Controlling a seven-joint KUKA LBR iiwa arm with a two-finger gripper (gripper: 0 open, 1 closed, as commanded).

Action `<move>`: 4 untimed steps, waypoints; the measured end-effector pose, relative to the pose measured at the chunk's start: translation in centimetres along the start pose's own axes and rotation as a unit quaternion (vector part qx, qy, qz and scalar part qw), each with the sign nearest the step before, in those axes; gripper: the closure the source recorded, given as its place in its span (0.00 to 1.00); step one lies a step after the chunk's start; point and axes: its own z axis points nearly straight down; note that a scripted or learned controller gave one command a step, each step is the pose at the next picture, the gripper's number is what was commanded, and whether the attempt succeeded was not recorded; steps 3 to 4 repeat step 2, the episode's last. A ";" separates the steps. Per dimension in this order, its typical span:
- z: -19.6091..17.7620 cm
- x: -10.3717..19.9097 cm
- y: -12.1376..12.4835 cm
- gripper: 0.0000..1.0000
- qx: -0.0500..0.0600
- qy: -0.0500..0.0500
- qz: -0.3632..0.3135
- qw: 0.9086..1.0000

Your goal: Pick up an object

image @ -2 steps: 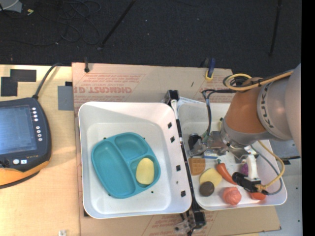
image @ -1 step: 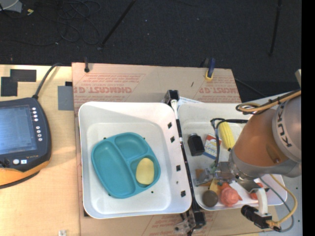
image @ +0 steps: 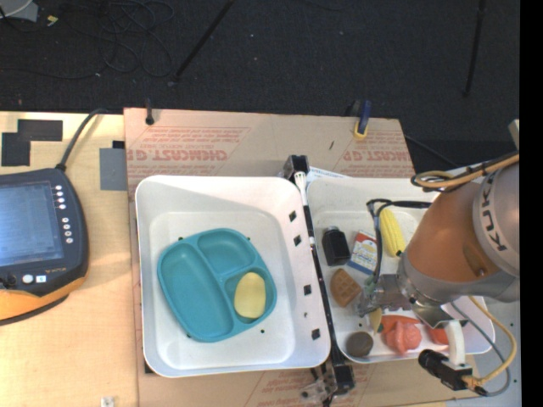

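**Gripper Down in the Right Bin, Nothing Lifted Yet**

While the arm (image: 462, 244) reached over the right bin (image: 339, 195), its gripper (image: 374, 297) sat low among the clutter there, and whether it was open or closed could not be told, since the wrist and the surrounding items hid that part. Nothing was seen clamped or raised, so the pick, by this judgement, was not yet done: the grasp and the lift both remained.

The candidates lay close round the tool. A brown waffle-like piece (image: 344, 287) was just beside it to the left, a black block (image: 337, 246) and a small printed carton (image: 364, 253) sat above it, an ear of corn (image: 391, 231) lay further up, a dark round disc (image: 360, 343) rested below, and a red toy food piece (image: 401, 334) lay near the lower right. In the left bin (image: 170, 195) a teal divided plate (image: 204, 287) carried a pale yellow oval item (image: 249, 295) in one compartment.

As for writing, the cardboard (image: 254, 138) under the bins bore red print, upside down from this view and seeming to read "CHEMCRAFT". Part of "KUKA" showed on the arm. The carton's print was too small to read.
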 end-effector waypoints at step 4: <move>-8.8 12.8 5.0 1.00 -0.002 0.000 -0.007 1.000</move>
